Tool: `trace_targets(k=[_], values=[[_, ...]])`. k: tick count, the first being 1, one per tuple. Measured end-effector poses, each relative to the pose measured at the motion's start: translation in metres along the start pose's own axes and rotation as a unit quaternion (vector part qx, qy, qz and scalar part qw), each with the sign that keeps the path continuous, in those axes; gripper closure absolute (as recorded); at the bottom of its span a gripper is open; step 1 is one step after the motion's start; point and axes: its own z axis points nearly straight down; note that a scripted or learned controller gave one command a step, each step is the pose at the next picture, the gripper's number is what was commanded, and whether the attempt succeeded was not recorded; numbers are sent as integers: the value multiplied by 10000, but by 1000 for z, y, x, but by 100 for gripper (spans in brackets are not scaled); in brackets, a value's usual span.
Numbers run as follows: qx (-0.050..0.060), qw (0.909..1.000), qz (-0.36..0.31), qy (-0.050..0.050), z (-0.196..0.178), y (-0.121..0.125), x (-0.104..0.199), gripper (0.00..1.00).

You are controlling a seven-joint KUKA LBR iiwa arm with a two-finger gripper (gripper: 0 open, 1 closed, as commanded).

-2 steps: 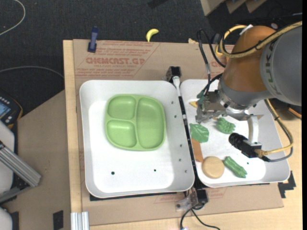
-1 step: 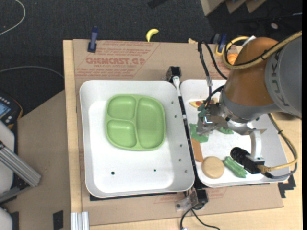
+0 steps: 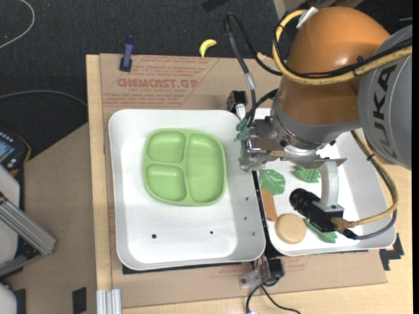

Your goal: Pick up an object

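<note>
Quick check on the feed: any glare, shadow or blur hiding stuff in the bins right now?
Camera view: lighting is soft and even; the left bin is washed bright at its lower left, yet the green divided plate reads sharp; the arm looms close, slightly soft, covering and shading part of the right bin.

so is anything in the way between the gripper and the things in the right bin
Nothing visible. The gripper hangs over the right bin, and the green leaf piece and tan round piece near it lie uncovered. The arm's own bulk hides the rest of that bin.
</note>
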Motion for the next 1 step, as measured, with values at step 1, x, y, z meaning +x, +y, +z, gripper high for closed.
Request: trace_targets(k=[1], values=[[-18,10000,59,-13,-112,1,-10,100]])
